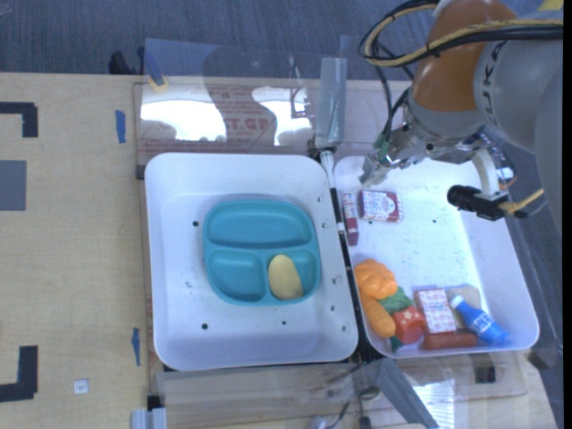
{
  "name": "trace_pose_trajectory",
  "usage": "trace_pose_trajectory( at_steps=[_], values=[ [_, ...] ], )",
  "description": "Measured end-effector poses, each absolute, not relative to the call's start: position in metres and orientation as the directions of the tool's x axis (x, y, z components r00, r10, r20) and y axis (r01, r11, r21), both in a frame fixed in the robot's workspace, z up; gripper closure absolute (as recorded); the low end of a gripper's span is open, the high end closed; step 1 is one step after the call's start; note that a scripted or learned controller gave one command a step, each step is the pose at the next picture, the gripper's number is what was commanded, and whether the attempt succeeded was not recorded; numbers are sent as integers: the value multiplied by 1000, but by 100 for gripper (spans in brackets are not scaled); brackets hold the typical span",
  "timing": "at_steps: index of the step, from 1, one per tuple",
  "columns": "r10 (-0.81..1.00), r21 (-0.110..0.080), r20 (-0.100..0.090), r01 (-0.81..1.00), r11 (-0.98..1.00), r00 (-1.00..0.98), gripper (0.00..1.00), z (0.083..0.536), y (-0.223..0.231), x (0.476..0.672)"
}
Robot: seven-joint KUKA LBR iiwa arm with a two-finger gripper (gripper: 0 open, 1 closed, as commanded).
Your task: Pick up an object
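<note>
With your gripper (382, 162) above the red packet (378, 206) near the right bin's (514, 266) far-left corner, finger state unreadable, it may scrape the wall.

I can read no text from here. The packet (379, 206) at twelve o'clock in the right bin (514, 266) and the carton (435, 310) at five o'clock carry red-and-white print, too small to make out. Faint reddish lettering on the clear sheet (241, 119) beyond the left bin (170, 248) is also illegible.
</note>
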State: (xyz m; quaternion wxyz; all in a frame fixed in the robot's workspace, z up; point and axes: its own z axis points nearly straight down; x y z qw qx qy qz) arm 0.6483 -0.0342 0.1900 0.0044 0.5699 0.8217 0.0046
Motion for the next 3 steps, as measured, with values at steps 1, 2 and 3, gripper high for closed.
trace_pose_trajectory(
  at_steps=[1, 2, 3],
  values=[
    [950, 0, 0, 950, 313, -313, 100, 185, -40, 613],
    [950, 0, 0, 950, 313, -313, 0, 185, -40, 613],
    [908, 10, -5, 907, 420, -420, 0, 113, -100, 632]
  ],
)
